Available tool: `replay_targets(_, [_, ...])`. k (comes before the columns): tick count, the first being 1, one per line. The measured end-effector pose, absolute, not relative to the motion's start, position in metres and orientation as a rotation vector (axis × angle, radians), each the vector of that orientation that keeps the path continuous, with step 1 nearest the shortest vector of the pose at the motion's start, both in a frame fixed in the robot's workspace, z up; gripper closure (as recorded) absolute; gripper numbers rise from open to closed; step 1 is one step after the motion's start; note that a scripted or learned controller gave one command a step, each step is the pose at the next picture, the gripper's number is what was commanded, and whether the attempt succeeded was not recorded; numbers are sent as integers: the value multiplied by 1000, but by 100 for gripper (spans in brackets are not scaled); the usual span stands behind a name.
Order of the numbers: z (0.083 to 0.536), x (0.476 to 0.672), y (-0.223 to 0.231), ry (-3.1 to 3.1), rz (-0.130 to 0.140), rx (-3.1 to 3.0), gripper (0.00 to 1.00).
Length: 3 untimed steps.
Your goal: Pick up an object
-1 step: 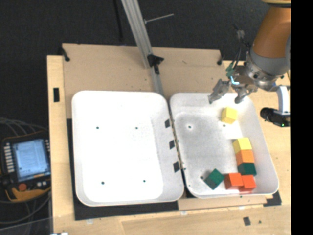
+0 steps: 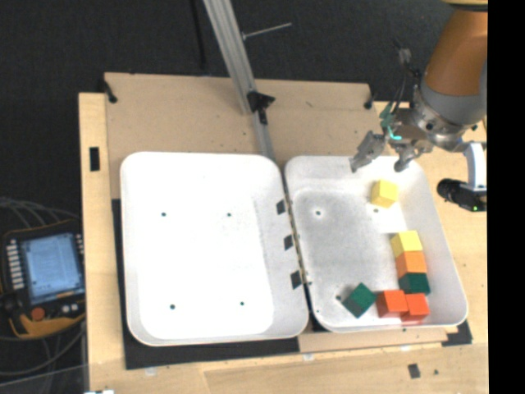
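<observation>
Two fingers of the jaws stand spread, nothing between them, above the right bin's [image 2: 435,220] far edge. Just below them lies a yellow cube [image 2: 383,192]; farther on, yellow, orange, green and red blocks [image 2: 408,277] cluster.

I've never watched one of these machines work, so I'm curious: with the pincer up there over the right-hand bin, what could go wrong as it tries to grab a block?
The pincer hangs open above the lone yellow block, off to one side, so closing could nudge it away rather than catch it. The block also sits near the bin's far wall, leaving little room. The other blocks huddle together, hard to single out.
</observation>
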State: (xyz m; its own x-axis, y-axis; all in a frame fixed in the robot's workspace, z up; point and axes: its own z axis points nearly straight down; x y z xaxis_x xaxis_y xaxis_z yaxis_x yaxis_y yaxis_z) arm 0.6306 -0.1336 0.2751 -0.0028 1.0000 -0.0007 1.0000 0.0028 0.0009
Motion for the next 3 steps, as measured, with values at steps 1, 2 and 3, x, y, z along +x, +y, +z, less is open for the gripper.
replay_targets(1, [232,626,-131,2222,-5,2221,0])
replay_targets(2, [188,624,-137,2220,-7,2224,0])
replay_targets(3, [127,618,-134,2220,-7,2226,0])
